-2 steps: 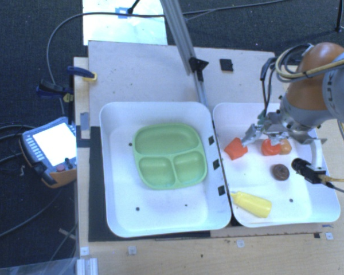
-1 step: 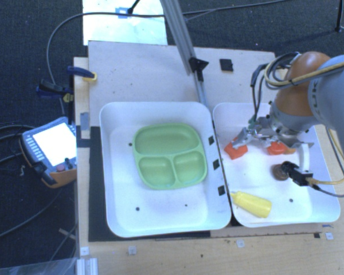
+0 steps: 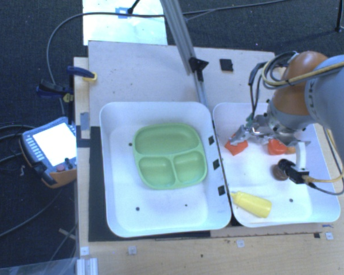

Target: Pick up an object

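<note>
In the right bin (image 3: 321,211), a small orange piece (image 3: 235,149) lies near the left wall. My gripper (image 3: 241,136) is low over the bin, its tip right at the upper edge of that piece. A second orange piece (image 3: 276,148) lies to the right, partly under the wrist. Near the bin's front lies a yellow object (image 3: 252,204). A brown round object (image 3: 281,173) sits between them, beside a black cable plug. The grey arm with its orange band (image 3: 301,73) covers the bin's back right.
The left bin (image 3: 117,205) holds a green divided plate (image 3: 169,156). A grey pole (image 3: 180,30) slants in from the top and ends at the ridge between the bins. Cables hang around the wrist. A handheld screen (image 3: 50,150) lies left of the bench.
</note>
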`<state>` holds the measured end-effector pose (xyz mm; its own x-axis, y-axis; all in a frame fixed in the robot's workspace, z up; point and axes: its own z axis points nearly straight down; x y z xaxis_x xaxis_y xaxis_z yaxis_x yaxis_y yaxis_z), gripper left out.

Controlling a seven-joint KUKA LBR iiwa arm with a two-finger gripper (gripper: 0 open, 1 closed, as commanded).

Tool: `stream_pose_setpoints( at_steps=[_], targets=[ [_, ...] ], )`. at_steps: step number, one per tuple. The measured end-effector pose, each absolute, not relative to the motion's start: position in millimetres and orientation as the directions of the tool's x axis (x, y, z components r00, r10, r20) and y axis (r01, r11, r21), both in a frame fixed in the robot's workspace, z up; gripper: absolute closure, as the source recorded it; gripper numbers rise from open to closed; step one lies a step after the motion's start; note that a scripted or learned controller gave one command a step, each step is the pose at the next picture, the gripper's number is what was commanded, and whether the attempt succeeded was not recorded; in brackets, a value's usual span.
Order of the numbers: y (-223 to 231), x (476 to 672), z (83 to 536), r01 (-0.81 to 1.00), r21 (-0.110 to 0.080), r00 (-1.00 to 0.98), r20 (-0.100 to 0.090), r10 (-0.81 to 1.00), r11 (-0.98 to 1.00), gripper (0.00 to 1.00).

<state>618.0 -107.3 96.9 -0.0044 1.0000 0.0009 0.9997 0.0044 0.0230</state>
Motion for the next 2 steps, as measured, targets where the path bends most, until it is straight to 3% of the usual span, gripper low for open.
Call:
stream_pose_setpoints(
  at_steps=[1,2],
  targets=[
    [-105,621.6,111,0.999,0.035,-0.007,0.003,1.0,0.007,1.0],
    [-104,629.4,174,1.0,0.007,-0.006,-0.001,1.0,0.006,1.0]
  ],
)
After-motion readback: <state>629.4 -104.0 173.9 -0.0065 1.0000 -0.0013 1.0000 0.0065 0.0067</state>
